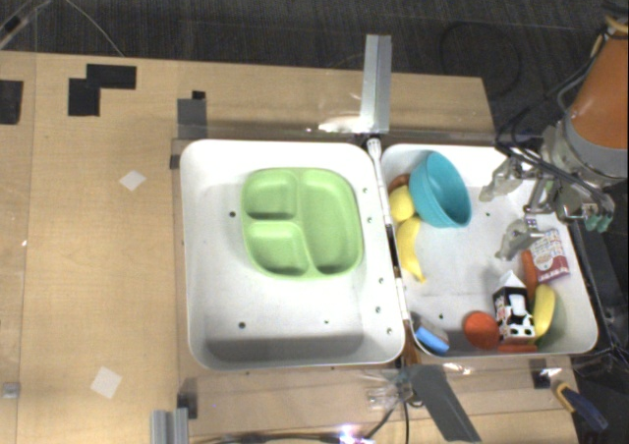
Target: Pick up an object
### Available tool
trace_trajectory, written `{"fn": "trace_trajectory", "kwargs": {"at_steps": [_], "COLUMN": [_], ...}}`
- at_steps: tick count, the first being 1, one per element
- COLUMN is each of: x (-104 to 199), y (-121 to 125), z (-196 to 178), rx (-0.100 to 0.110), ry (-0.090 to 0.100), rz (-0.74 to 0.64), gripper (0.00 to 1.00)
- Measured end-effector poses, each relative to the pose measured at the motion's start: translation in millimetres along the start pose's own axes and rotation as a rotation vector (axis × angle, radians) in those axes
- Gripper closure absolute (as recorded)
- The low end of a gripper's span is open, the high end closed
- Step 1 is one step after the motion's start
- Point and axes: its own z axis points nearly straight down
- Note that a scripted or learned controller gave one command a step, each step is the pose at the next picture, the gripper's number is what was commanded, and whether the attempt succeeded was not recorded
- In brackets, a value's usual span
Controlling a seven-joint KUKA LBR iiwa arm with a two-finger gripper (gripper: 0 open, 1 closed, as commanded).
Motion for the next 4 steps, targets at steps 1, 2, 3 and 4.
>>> {"fn": "trace_trajectory", "kwargs": {"at_steps": [1, 2, 3, 4], "x": [-16, -104, -124, -122], "y": [-29, -2, -7, 1], "z": [142, 172, 158, 170], "rx": [-0.002, 0.012, -0.003, 0.019], "ry": [0.009, -0.007, 0.017, 0.020], "rz": [-0.002, -0.302, -0.153, -0.141], "gripper": [0.00, 0.00, 0.00, 0.00]}}
